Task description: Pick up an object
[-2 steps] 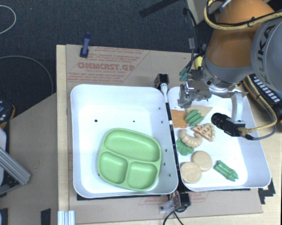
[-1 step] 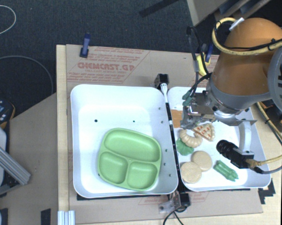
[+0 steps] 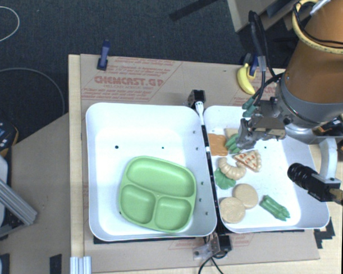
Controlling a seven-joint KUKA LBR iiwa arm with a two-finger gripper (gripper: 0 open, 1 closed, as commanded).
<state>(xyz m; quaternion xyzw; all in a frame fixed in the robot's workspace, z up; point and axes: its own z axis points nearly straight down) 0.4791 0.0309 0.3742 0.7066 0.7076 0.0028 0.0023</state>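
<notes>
My gripper (image 3: 243,144) hangs low over the back left part of the right bin (image 3: 303,219). Just under and in front of it lies a toy pizza slice (image 3: 249,160). A green toy vegetable (image 3: 232,142) lies against the gripper's left side, and an orange cracker (image 3: 216,145) is further left by the bin wall. In front lie a pale croissant (image 3: 231,169), a green leaf (image 3: 223,180), two round tan biscuits (image 3: 245,194) (image 3: 232,209) and a green pickle (image 3: 275,208). Nothing is visibly held.
The left bin (image 3: 104,125) holds a green divided plate (image 3: 157,193). A yellow banana (image 3: 246,79) lies on the bench behind the right bin. A blue clamp (image 3: 103,55) sits at the bench's back left edge.
</notes>
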